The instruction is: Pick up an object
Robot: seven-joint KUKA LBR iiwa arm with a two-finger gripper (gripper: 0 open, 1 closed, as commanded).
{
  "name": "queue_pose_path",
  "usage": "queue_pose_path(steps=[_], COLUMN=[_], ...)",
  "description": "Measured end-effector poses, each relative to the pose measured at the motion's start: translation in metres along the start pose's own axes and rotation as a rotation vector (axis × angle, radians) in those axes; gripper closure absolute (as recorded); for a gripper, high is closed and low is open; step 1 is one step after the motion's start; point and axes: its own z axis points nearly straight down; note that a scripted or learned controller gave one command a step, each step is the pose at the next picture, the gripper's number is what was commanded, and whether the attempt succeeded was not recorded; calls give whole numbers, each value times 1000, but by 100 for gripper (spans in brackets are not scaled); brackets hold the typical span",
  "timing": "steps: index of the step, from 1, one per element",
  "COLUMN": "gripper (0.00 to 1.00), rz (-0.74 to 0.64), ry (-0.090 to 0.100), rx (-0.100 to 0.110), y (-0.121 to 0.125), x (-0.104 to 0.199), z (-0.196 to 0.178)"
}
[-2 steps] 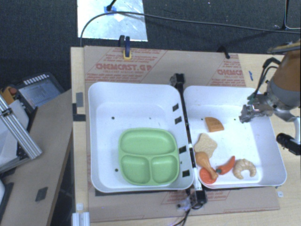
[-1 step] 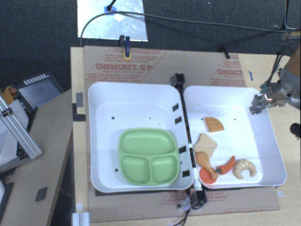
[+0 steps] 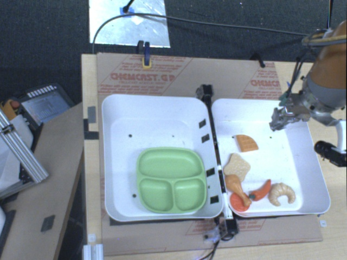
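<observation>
Claw: we see the gripper [image 3: 277, 119] over the far right part of the right bin [image 3: 303, 145], hanging off the grey arm [image 3: 325, 85] w/ its orange band. Too small and blurred for us to call it released or clenched. We see nothing held in it, and we can't tell if it touches the bin floor.

Nearest item: an orange wedge-shaped piece [image 3: 246, 143], lying toward the bin's middle, apart from the claw, nearer us and to the left.

Near-left cluster, right bin: a tan bread-like piece [image 3: 237, 166], a drumstick-shaped toy [image 3: 237, 187] touching it, a red-orange round piece [image 3: 238, 202] under the drumstick's end, and a red chili-like piece [image 3: 261, 190].

Croissant-shaped toy [image 3: 282, 193]: beside the chili, near front wall, well apart from the claw.

In the way: we see bare bin floor btw. claw and wedge.

Left bin [image 3: 154, 118]: holds a green divided tray [image 3: 171, 179], 3 compartments, sitting toward the near right corner.

Around: cardboard sheet [image 3: 162, 75] under both bins; black clips [image 3: 206, 91] along the seam btw. bins; a yellow clamp [image 3: 145, 56] at the far edge.
</observation>
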Motion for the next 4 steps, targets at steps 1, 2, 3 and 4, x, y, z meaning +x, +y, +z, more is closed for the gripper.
queue_pose_path(steps=[1, 2, 3, 4], gripper=[100, 100, 100, 100], rz=[0, 0, 0, 0], ry=[1, 1, 1, 1], rx=[2, 2, 2, 3], y=[-4, -6, -9, -17], x=[56, 112, 156, 210], z=[15, 26, 22, 34])
